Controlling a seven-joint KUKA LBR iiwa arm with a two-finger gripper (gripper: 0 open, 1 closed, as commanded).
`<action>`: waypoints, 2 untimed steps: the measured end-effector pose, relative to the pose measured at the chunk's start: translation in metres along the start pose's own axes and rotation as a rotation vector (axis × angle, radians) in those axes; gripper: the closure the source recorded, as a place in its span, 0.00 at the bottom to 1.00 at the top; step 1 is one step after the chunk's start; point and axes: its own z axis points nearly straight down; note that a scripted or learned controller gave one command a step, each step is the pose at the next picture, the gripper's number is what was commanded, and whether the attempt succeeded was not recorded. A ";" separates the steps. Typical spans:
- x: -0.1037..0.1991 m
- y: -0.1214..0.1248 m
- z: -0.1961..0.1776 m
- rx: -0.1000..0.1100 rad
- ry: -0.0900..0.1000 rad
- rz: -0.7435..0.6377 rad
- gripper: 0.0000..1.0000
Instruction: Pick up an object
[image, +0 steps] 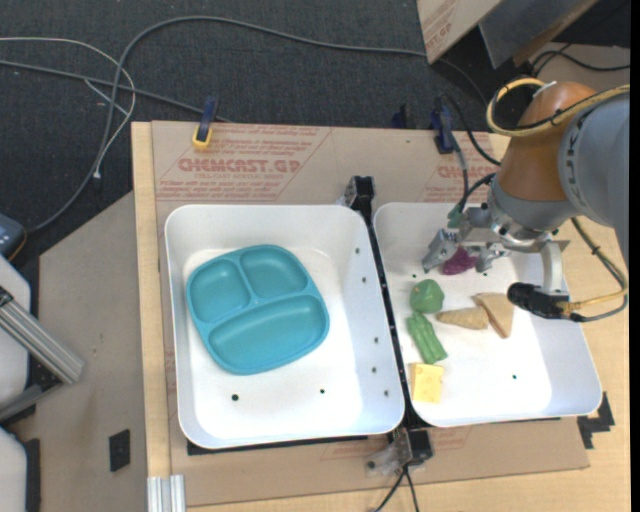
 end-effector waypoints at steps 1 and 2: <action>-0.001 0.002 -0.015 -0.009 -0.002 0.001 1.00; 0.004 0.000 -0.061 -0.014 -0.003 -0.002 1.00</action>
